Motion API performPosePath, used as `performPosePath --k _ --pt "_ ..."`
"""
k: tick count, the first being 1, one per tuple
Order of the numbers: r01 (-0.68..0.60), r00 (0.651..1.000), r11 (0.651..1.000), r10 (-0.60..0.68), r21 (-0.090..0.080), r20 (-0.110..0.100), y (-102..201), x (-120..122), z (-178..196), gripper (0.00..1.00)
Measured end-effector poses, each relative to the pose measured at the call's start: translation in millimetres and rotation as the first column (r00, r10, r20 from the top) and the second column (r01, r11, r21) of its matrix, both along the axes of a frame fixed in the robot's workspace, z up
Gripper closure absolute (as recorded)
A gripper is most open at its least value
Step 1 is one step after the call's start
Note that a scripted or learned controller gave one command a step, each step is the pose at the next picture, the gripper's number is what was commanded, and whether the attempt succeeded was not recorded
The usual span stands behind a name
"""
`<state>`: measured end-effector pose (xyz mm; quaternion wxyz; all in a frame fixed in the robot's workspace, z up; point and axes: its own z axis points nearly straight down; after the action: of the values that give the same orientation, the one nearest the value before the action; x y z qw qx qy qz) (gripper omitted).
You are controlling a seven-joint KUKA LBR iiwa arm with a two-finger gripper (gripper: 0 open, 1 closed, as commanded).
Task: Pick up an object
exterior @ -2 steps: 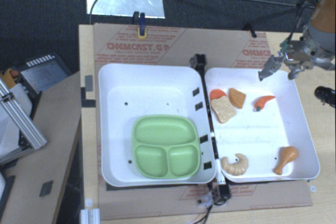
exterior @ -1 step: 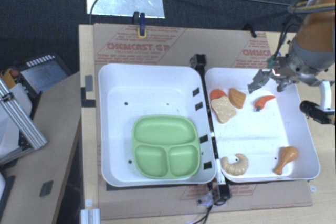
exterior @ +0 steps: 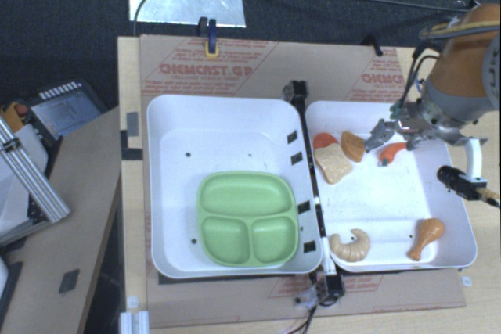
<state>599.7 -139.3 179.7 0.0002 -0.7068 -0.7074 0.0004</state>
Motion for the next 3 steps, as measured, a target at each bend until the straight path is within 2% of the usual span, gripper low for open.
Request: performPosePath --k 1,2,3 --pt "-0.002 1.0 1.0 0.002 0.0 0.002 6 2 -42 0.0" --pt "0.0 1.0 1.0 0.0 -0.001 0.005 6 3 -31 1.0" --pt "-0.004 1.0 1.0 0.004 -0.001 0.007 11 13 22 1.0"
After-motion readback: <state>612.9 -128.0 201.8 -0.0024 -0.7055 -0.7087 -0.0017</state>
